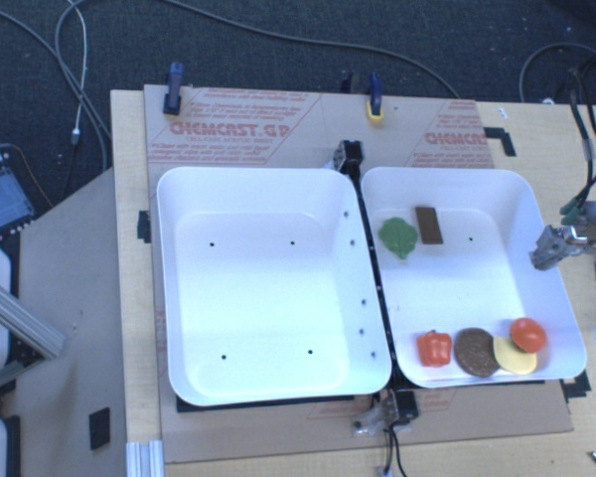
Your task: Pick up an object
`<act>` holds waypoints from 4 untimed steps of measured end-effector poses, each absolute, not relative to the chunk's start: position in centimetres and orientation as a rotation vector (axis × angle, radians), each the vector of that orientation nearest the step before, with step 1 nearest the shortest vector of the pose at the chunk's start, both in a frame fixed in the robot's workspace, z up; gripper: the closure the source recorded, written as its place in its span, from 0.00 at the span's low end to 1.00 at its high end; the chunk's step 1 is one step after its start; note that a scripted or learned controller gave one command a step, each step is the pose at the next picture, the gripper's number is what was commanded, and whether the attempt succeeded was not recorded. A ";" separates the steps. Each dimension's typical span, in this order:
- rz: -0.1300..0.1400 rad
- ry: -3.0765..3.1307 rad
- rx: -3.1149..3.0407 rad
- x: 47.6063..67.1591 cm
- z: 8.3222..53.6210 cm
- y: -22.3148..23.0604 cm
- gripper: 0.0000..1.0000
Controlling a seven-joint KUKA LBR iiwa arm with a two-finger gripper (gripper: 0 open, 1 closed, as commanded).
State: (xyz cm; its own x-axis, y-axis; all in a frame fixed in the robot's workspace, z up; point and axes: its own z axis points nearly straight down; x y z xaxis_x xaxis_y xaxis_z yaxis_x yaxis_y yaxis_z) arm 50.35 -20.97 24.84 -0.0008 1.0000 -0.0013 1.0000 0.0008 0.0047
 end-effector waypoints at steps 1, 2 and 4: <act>0.002 2.226 2.217 52.3 24.2 -15.8 1.00; 0.001 2.228 2.216 53.7 23.3 -10.0 1.00; 0.001 2.226 2.218 54.5 23.3 -0.4 1.00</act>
